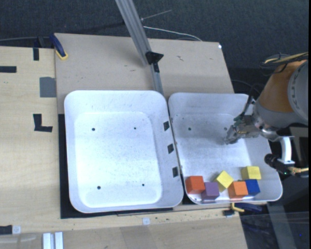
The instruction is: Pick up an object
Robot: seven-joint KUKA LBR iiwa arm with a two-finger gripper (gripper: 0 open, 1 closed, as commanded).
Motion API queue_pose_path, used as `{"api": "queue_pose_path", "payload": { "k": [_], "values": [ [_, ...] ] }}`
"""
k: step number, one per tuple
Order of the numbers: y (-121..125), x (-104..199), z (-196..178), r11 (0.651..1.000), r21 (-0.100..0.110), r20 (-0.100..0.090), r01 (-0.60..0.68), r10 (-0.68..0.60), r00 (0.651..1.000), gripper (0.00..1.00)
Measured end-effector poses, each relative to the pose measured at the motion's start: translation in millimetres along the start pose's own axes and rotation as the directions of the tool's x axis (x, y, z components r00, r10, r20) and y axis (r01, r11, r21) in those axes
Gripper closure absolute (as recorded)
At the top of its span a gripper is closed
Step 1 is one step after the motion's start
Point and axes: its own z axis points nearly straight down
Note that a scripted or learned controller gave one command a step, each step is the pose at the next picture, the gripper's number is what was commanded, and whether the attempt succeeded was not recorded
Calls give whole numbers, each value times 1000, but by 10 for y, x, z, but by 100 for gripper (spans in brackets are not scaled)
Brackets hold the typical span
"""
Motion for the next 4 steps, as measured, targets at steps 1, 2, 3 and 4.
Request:
{"api": "queue_pose_path", "payload": {
  "k": [1,2,3,4],
  "values": [
    [275,1267,-938,1000,-7,-2,7,-7,1000,100],
    [252,1218,-1002,1000,0,2,1,-1,1000,100],
    [252,1221,-1095,1000,1,3,2,-2,1000,100],
    [252,1224,-1189,1000,3,4,3,-3,1000,100]
  ]
}}
